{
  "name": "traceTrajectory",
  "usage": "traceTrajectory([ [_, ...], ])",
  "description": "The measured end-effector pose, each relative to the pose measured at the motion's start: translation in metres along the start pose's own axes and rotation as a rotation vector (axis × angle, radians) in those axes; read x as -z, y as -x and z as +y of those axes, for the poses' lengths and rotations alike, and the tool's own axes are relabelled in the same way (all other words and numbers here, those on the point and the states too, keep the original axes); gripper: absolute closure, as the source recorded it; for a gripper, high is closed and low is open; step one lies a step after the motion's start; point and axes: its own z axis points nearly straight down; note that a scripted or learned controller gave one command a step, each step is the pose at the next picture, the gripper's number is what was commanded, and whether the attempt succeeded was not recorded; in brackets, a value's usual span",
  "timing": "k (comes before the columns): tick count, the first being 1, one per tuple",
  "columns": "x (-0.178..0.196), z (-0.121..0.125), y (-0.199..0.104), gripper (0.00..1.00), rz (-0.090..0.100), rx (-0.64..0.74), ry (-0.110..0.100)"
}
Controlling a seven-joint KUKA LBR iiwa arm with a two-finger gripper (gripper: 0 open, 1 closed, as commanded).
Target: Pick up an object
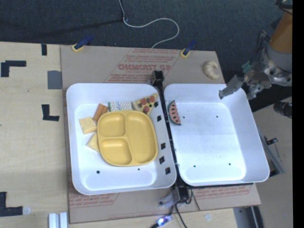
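- Camera view: the arm point(280, 42) reaches in from the right, its jaws point(231, 90) poised over the right bin's point(218, 141) upper right corner; whether they are released or clenched cannot be told.
- A watermelon slice point(175, 113) lies at that bin's left wall.
- In the left bin point(80, 141), a yellow tray point(127, 137) sits among crackers point(87, 125) and a pizza slice point(146, 102).
- A pale lump point(212, 69) rests on the counter point(28, 127).
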Motion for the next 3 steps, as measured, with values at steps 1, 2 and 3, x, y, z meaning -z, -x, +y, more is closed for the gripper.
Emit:
traceTrajectory([
  [1, 0.008, 0.002, 0.000, 0.00, -0.003, 0.003, 0.012],
  [2, -0.048, 0.004, 0.009, 0.00, -0.003, 0.003, 0.009],
  [3, -0.106, 0.012, 0.012, 0.00, -0.002, 0.004, 0.007],
])
